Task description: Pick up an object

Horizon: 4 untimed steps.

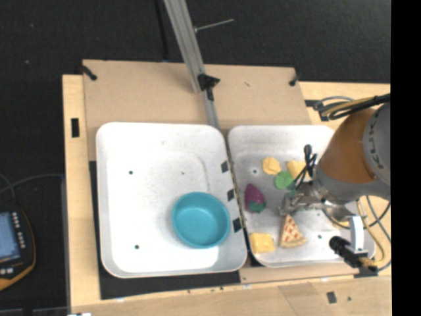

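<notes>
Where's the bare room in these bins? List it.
Left bin: bare everywhere around the blue bowl, widest along its far side. Right bin: crowded with the purple toy, pizza slice, yellow pieces and gripper; only its far strip is bare.

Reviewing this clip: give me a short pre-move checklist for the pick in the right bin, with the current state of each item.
1. Gripper over the right bin: ok.
2. Object between its fingers: cannot tell.
3. Pizza slice lies just below the gripper, unobstructed: ok.
4. Purple object apart from the gripper: ok.
5. Blue bowl sits in the left bin, out of the arm's way: ok.
6. Yellow block close to the bin's front wall, awkward to grasp: not ok.
</notes>
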### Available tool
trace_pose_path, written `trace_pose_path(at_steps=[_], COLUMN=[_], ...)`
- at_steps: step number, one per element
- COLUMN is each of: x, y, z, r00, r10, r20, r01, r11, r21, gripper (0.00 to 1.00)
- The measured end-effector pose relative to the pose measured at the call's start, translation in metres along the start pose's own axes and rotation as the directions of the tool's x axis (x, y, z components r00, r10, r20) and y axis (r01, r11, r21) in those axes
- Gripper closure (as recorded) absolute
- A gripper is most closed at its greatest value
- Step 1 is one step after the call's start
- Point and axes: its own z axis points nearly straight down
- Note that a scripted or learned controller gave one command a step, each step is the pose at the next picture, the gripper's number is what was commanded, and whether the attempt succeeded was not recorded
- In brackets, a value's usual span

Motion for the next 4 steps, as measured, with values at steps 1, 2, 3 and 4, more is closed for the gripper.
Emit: trace_pose_path(at_steps=[1,2,3,4], x=[-0.005,-0.002,-0.003,0.044], y=[-0.006,-0.001,0.001,0.015], z=[-0.049,-0.091,-0.119,-0.117], r00=[1.0,1.0,1.0,1.0], r10=[0.0,-0.008,-0.009,-0.013], r20=[0.002,0.002,0.002,0.0], r01=[0.0,0.008,0.009,0.013], r11=[1.0,1.0,1.0,1.0], r21=[-0.002,0.001,0.001,0.002], gripper=[1.0,1.0,1.0,1.0])
